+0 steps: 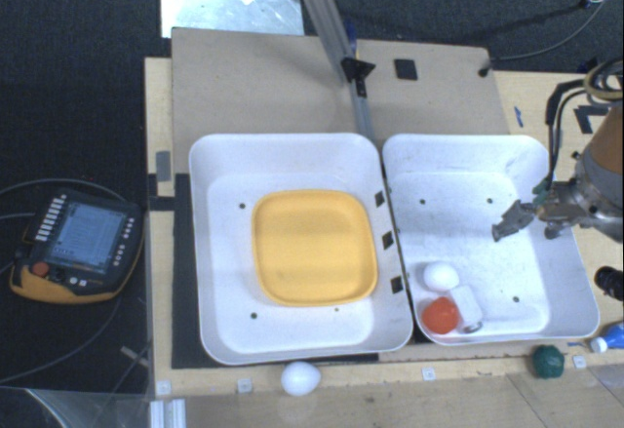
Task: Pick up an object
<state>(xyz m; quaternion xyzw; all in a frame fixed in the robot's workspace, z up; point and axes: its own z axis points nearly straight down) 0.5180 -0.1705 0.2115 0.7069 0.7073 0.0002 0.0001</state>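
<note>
White egg (300,378) on bench edge; gripper (507,226) fingers apart, nothing held, over rt bin (487,163).

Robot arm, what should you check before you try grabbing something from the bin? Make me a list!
1. Things to grab in the right bin: a white egg-shaped ball, an orange ball and a small white block sit at its near left corner. Ok.
2. Gripper over that bin: ok, but it is up and to the right of the pile, not above it.
3. Gripper carrying nothing: ok.
4. Pile spaced for a clean grab: not ok; the orange ball and block touch.
5. Yellow plate lies alone in the left bin: ok.
</note>
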